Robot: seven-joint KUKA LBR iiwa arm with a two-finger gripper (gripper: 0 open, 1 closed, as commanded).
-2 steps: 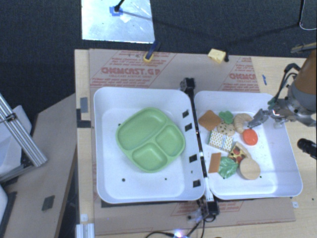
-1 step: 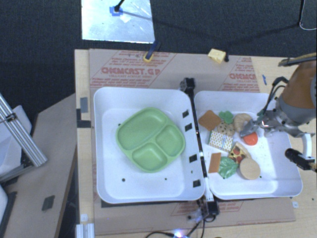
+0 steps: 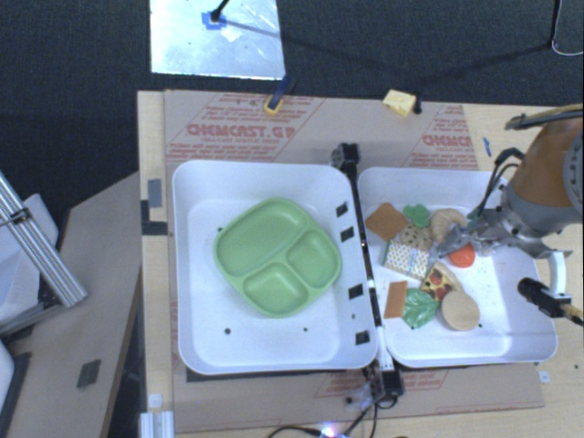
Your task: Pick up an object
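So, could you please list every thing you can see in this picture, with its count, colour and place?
bins: 2, white, side by side on the bench
divided plate: 1, light green, in the left bin
toy food pieces: about ten, brown, tan, green, red and orange, piled in the right bin
metal sheet: 1, silver, on the dark floor beyond the bench
yellow block: 1, far bench edge
arm: 1, grey with orange band, from the right
gripper: 1, over the food pile

Toy food pieces (image 3: 422, 267) lie clustered in the right bin (image 3: 511, 340)
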